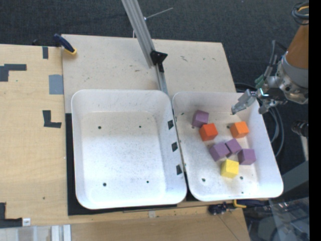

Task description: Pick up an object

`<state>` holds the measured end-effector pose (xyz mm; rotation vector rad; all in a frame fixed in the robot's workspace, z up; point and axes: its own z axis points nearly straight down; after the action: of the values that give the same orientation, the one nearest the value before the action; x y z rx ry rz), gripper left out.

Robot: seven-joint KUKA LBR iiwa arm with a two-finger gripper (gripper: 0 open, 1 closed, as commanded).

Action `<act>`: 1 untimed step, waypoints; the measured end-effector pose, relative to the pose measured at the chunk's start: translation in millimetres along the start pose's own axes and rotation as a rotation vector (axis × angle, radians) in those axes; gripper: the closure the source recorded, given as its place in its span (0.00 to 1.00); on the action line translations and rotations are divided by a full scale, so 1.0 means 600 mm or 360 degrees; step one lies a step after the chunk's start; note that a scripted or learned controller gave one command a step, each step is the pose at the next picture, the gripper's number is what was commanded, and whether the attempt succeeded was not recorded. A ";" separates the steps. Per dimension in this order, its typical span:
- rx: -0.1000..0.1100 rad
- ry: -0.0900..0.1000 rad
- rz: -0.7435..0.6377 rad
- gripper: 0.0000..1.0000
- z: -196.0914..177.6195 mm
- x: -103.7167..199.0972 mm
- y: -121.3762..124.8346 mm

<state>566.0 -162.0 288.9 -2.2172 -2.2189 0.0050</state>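
Note:
The right bin point(266, 185) holds several small cubes: a purple one point(200, 118), an orange one point(208, 131), another orange one point(239, 129), three purple ones clustered together point(233, 146) and a yellow one point(230, 167). My gripper point(251, 104) hangs over the bin's upper right corner, above and slightly right of the second orange cube. Its fingers point(242, 102) stand apart, open, with nothing between them.
The left bin point(80, 149) lies beside the right one, sharing a middle rim. A slanted metal rail point(143, 31) crosses the bench behind the bins. A blue-and-yellow clamp point(65, 43) lies at the back left. Cables hang at the right edge.

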 end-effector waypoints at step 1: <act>-0.0008 -0.0002 -0.0003 0.00 -0.004 0.000 0.001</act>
<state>566.8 -161.8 291.5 -2.2184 -2.2237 0.0009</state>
